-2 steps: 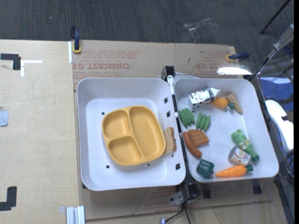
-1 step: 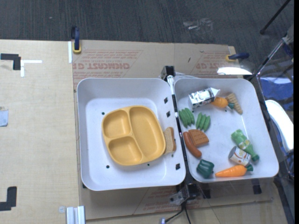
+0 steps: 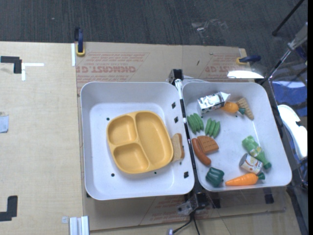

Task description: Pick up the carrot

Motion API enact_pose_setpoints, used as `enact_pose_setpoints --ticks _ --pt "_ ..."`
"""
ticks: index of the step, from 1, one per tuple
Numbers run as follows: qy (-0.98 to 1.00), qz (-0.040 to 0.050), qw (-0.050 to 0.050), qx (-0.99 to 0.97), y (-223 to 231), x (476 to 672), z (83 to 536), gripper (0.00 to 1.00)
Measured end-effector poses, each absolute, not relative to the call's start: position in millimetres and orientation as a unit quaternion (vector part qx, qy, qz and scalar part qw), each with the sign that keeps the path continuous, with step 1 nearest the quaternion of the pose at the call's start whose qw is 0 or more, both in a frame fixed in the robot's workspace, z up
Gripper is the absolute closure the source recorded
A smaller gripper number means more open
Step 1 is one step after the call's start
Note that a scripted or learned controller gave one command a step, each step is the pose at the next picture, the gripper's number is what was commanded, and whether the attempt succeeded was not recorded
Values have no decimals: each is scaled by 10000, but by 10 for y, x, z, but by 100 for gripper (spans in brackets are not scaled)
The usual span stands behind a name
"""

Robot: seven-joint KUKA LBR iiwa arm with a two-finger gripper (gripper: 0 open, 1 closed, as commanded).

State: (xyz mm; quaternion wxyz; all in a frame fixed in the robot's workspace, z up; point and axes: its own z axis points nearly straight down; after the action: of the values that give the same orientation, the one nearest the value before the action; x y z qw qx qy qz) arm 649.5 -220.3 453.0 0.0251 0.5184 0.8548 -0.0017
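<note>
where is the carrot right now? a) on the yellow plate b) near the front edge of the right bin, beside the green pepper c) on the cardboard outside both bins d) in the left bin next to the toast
b: the carrot lies near the front edge of the right bin, just right of the green pepper.

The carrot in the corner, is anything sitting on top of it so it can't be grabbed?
Nothing lies on the carrot. It rests by the near wall of the right bin, open from above. The small can sits close behind it, and the green pepper is to its left, so fingers have tight room.
</note>
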Motion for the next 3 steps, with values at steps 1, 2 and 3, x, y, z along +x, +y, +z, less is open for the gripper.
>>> enact_pose_setpoints --ticks 1,2,3 --pt "8554 -15 300 5170 -2203 6515 4622 100" --pt "8556 -16 296 5169 -2201 6515 4621 0" --pt "8562 -13 348 5155 -2201 6536 4710 100"
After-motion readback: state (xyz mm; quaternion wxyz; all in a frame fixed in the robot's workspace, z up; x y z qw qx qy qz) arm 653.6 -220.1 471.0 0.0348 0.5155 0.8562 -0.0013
